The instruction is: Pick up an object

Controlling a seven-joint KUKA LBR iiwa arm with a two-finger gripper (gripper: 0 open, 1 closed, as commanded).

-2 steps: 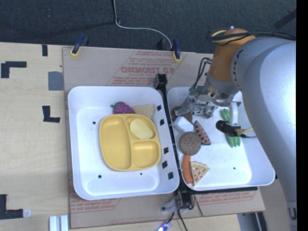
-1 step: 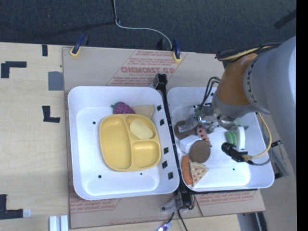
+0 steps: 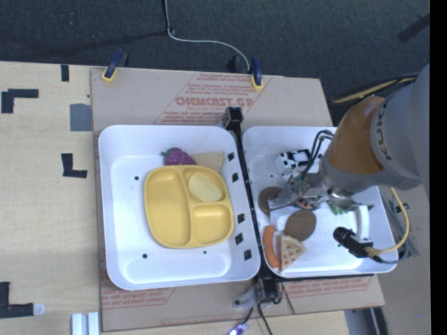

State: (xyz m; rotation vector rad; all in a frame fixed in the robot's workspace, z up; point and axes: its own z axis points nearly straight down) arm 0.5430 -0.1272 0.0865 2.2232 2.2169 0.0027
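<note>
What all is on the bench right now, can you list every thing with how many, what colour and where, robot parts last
bins: 2, white, side by side on the cardboard sheet
divided tray: 1, yellow, middle of the left bin
purple toy: 1, purple, left bin, just behind the tray
tan piece: 1, beige, left bin, beside the purple toy
black-and-white toy: 1, right bin, far side
brown discs: 2, brown, right bin, middle
carrot-like piece: 1, orange, right bin, near left corner
pizza slice toy: 1, tan with red, next to the orange piece
clamps: 2, yellow and blue, far edge of the cardboard
arm: 1, grey with orange band, over the right bin
gripper: 1, low in the right bin
</note>
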